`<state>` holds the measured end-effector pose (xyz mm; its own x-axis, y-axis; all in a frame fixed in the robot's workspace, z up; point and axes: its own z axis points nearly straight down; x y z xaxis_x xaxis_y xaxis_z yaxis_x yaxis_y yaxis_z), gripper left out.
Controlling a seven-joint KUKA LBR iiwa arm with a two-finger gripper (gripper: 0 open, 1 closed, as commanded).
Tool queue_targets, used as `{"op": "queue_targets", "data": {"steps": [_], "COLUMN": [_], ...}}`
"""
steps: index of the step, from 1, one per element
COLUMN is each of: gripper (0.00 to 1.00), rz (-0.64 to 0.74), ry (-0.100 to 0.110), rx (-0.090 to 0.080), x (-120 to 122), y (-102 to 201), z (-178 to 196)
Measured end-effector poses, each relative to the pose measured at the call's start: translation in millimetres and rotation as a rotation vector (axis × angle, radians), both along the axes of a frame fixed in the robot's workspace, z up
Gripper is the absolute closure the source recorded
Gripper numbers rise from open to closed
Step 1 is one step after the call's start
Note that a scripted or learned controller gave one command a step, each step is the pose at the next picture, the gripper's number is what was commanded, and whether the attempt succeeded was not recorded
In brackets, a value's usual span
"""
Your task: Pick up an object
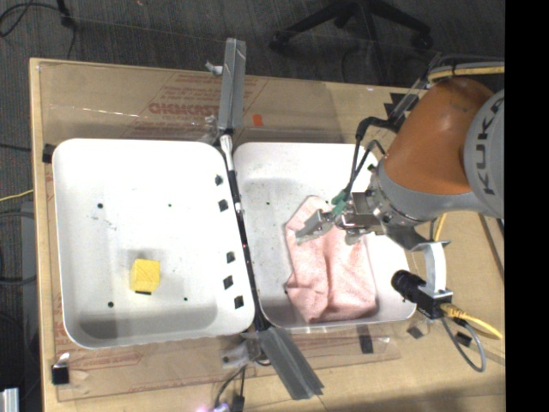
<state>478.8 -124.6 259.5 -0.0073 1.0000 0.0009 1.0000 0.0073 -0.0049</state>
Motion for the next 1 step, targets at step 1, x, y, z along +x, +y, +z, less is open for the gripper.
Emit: {"op": "queue_targets", "data": {"steps": [1], "gripper": [0.00], "rz": [-0.147], "ry": [-0.006], "rx": [0.000], "x": [-1.0], "y": [-36.6], "z": [-167.0]}}
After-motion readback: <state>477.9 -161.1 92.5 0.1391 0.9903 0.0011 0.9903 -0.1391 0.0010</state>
